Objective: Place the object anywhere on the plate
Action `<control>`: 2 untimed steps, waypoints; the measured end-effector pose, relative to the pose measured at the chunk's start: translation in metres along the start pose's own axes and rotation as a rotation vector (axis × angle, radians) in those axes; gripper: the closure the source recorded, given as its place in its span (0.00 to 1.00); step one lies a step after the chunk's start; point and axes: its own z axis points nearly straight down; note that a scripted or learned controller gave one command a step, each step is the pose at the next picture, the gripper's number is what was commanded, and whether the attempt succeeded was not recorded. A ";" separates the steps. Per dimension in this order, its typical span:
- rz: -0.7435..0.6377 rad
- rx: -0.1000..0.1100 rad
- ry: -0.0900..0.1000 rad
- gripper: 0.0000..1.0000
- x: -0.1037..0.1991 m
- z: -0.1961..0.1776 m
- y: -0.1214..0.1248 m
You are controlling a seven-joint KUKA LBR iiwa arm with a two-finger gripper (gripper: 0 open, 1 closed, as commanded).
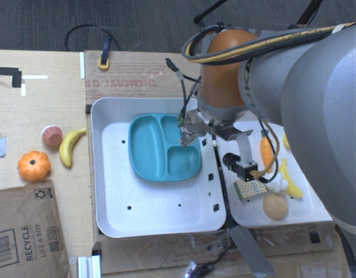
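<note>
Pincer: my gripper [188, 131] hangs over the right edge of the teal plate [164, 147], above the divider between its compartments. I can't tell from this slanted view how it is set or whether it has anything in it; the wrist hides too much.
Task's thing: I can't say which object is meant. The candidates I see lie in the right bin [316, 213]: an orange carrot-like piece [266, 151], a yellow banana [290, 181], a tan egg-shaped thing [275, 207] and a small speckled block [249, 189].
Handling, my guess: all look like light toy food, stiff and smooth, so slippery. I'd pinch the long pieces across the middle and the egg across its widest girth.
Plate: lies in the left bin [154, 213], toward its upper middle, with nothing on its visible parts.
In the way: the arm [316, 97] covers much of the right bin; the rim between the bins must be cleared; cables [247, 45] loop near the wrist.
Off to the side: a pumpkin [34, 165], a second banana [70, 146] and a pink cupcake [52, 135] sit on the bench, well apart from both bins.
</note>
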 end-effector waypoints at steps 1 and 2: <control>-0.048 -0.001 0.000 1.00 -0.003 -0.040 -0.035; -0.204 -0.002 0.000 1.00 -0.058 -0.027 -0.055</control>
